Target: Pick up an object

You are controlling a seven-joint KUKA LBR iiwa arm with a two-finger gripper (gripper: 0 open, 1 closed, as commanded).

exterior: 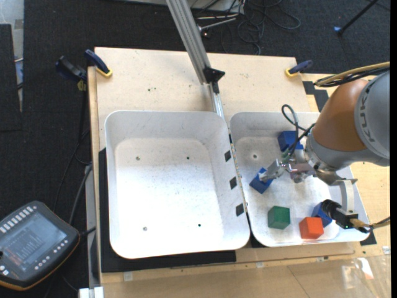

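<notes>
A: Listing the right bin (248, 135): blue block (261, 182) at nine o'clock of the bin's middle, green cube (279, 217) at six, orange cube (311, 228) at five, another blue piece (287, 139) at twelve, and a third blue piece (322, 212) just beside the orange cube.

B: Left bin (118, 166)?

A: Nothing to log there. Both bins sit on the counter (155, 73).

B: Hand?

A: The hand (277, 171) sits low at three o'clock of the blue block, with a finger right against it. Whether the block lies between the fingers, and how wide they stand, I cannot tell.

B: Task status?

A: By my reading, approach made and grasp unconfirmed. The block looks tilted but close to the bin floor, so the lift remains to be done.
</notes>
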